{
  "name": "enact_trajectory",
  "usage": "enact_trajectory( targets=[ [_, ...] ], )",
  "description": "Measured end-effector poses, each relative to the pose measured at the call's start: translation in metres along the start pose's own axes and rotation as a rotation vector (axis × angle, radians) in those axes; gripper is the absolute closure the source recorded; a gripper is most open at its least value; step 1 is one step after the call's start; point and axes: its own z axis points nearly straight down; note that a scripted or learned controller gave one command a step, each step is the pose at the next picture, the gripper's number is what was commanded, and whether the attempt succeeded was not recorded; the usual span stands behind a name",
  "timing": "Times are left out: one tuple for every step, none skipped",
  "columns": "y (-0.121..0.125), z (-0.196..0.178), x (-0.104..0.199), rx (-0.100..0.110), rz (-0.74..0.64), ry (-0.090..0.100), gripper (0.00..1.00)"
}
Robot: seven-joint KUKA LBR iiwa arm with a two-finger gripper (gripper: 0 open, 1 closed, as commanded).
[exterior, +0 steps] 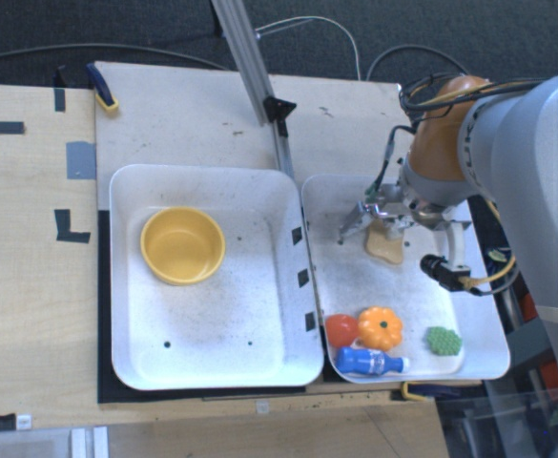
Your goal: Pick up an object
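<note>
Two shallow white bins are set side by side on a pale tabletop [193,113], over a black mat that shows at the left bin's left and front edges. A wooden board with grey and dark tape marks is seen along the tabletop's left side, and dark carpet with black cables lies beyond the far edge. A slanted metal pole [245,41] is fixed near the far edge between the bins; a blue-and-yellow clamp [102,87] sits at the far left corner.

In the left bin [259,351], a yellow bowl [183,244] is placed near the left wall. In the right bin [479,351], a red object [341,329], an orange pumpkin [381,327], a blue bottle [369,362] and a green object [443,340] are grouped along the front edge. A tan object [386,247] lies near the bin's middle, just under the jaws [374,213].

The jaws are lowered over the right bin's far half; whether they are released or clenched cannot be told.
</note>
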Motion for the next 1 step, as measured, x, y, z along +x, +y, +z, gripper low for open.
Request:
enact_trajectory(
  targets=[
    [0.0014, -0.0121, 0.0011, -0.004, -0.002, 0.001, 1.00]
  ],
)
